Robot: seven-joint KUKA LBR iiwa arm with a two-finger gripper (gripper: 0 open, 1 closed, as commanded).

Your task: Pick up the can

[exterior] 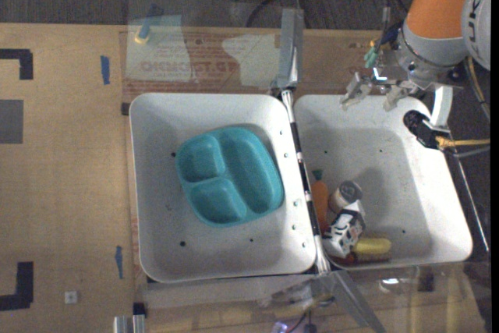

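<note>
Gripper (376,92) held above the far edge of the right bin (425,191), fingers spread apart with nothing between them, can (345,196) seen at the bin's near left, beside a carrot (320,203), teal divided plate (228,175) laid in the left bin (156,168).

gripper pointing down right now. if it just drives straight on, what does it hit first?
Probably bare floor of the right bin near its far edge. The gripper hovers there with open fingers; the can lies well toward the near left corner, off that line. Depth is uncertain.

Bench (62,191) — two white bins (156,246).
</note>
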